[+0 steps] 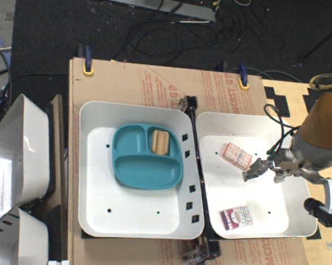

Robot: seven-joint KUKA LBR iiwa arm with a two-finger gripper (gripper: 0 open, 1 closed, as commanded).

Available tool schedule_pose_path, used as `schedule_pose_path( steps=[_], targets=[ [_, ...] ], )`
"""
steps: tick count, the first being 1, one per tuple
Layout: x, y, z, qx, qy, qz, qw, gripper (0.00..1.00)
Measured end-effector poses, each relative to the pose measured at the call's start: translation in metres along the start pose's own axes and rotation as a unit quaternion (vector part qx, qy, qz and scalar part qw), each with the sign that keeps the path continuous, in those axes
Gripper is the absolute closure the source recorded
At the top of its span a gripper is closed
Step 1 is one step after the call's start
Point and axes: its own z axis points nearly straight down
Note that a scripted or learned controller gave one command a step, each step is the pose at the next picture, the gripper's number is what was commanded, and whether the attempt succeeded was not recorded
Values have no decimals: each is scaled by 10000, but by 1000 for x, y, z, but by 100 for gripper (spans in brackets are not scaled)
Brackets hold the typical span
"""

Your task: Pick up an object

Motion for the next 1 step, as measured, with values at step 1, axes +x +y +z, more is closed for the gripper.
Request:
schedule_pose_path(
  steps=[1],
  targets=[
    [0,3,-5,-56,-11,-13,10000,0]
  ],
)
